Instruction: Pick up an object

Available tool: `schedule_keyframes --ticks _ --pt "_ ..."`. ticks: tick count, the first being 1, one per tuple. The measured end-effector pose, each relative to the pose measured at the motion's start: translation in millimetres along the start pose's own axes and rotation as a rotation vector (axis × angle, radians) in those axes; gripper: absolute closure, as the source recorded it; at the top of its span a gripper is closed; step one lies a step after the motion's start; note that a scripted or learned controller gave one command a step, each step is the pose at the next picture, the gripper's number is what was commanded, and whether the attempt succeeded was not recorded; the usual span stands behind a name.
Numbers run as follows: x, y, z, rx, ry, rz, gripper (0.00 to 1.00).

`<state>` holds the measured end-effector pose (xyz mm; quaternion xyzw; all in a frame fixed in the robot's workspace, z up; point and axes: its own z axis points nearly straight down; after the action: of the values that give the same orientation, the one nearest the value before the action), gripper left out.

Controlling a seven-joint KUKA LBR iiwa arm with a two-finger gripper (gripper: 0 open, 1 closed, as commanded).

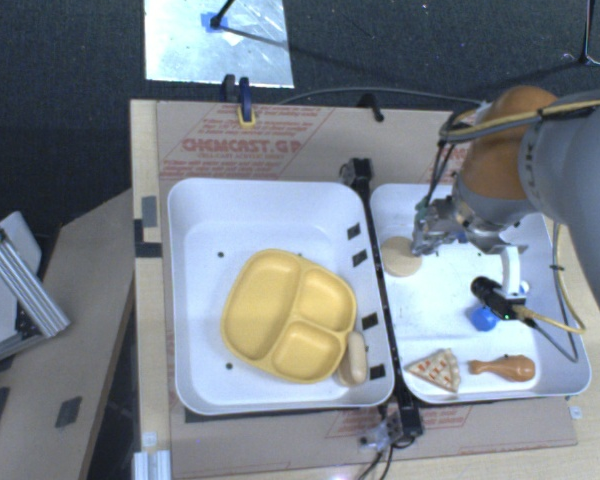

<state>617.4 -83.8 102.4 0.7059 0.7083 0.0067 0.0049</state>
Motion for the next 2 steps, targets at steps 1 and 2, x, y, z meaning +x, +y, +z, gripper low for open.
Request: schedule_keyframes --ticks 1,2 --pt "-1.5 3.7 -43.7 0.011 -0.003 0.0 1.0" --pt "-7.2 2.0 -89.7 0.011 -0.003 0.002 1.0"
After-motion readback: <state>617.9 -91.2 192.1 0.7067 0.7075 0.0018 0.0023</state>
